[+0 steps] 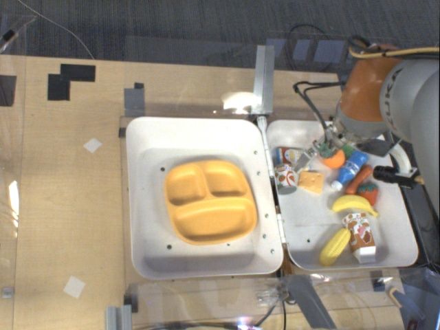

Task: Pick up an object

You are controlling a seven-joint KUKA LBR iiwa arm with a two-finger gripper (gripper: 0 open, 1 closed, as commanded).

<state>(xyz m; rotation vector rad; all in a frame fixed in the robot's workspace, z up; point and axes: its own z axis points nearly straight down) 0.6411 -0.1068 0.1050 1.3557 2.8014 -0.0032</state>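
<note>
Left bin: shallow white plastic bin holding a yellow moulded tray with three compartments; treat it as out of play for this grasp.
Divider: the two bins meet along a grey metal rail; keep your approach to its right.
Right bin: shallow white plastic bin crowded with small toy foods.
Left cluster: a small red-and-white can lies beside a pale yellow cheese wedge, the two close together.
Candidate target: a small round orange fruit sits at the far side of the right bin, touching or just beside a blue plastic bottle with a white cap.
Gripper: low over the far part of the right bin, just left of the orange fruit; you cannot tell from this view how wide the fingers stand, and nothing is visibly between them.
Near items: a yellow banana, a second yellow banana-shaped piece, a red-and-white carton and a red strawberry-like piece lie toward the near right.
Step in hand: judged to be the descent onto the orange fruit.
Advice: centre over the fruit before closing, since a round body will likely roll off a one-sided contact.
Risk: the bottle lies close enough that a finger may land on it; lift straight up and check the fruit rises.
</note>
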